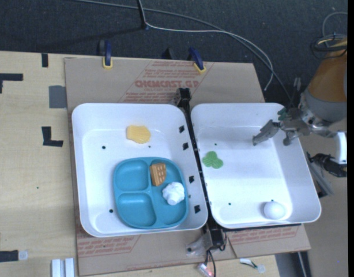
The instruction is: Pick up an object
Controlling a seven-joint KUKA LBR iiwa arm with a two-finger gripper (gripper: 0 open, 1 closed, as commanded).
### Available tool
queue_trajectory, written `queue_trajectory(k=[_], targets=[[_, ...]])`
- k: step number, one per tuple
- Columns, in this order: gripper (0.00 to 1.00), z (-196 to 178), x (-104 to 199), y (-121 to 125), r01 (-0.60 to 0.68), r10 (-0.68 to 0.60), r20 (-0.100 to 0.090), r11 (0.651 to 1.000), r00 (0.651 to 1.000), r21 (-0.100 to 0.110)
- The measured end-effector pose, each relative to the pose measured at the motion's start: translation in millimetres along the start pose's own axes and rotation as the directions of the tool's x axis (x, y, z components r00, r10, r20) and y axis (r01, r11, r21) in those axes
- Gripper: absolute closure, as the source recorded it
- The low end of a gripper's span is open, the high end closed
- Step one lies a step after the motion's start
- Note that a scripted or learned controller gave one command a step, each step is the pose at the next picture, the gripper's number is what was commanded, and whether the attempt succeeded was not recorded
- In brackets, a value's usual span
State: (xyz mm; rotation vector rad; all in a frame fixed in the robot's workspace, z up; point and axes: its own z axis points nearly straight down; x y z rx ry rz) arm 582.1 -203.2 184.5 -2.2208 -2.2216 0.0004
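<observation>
My gripper (271,142) hangs over the upper right part of the right bin (246,115), open, with nothing between its fingers. A flat green object (212,160) lies at the left side of that bin, well to the lower left of the gripper. Close to the bin's front right corner rests a white ball (274,210). The left bin (85,154) holds a yellow piece (139,134) and a blue divided tray (131,180). In the tray are a brown waffle-like piece (158,173) and a white lumpy object (173,193).
Both bins rest on a cardboard sheet (159,82) clamped at the back. A black divider strip (191,149) runs between the bins. Cables (165,25) cross the dark floor behind. The arm's orange band (330,79) is at the right edge.
</observation>
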Motion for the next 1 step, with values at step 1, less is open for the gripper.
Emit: queue_trajectory(k=[1], targets=[[0.00,-65.2,64.0,-32.8,0.004,-0.004,0.000,1.000,1.000,-0.005]])
